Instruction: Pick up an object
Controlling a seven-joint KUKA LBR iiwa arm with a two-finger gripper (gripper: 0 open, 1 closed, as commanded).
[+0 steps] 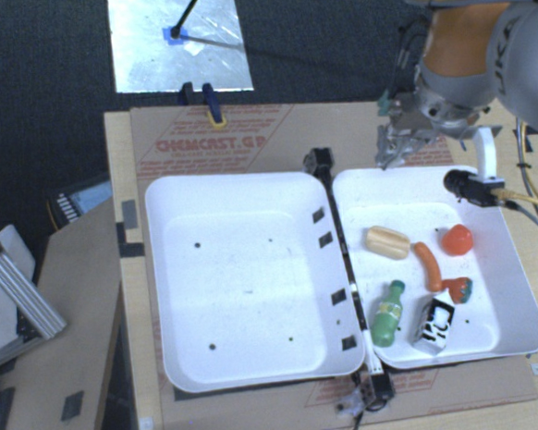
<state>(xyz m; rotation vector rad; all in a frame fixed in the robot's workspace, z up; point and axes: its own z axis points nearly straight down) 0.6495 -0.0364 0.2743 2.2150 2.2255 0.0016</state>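
One fixed camera, seemingly at mid-height, looks down slantwise on both white bins (248,188)

The grey arm (487,44) reaches in from the right, its end effector (396,149) pointing down.

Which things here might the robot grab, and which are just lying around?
Might grab, all in the right white bin:
tan bread roll
orange sausage
red tomato
green plastic bottle
black-and-white box
small red-and-green toy

Just lying around:
left white bin
shiny foil sheet
blue clamps
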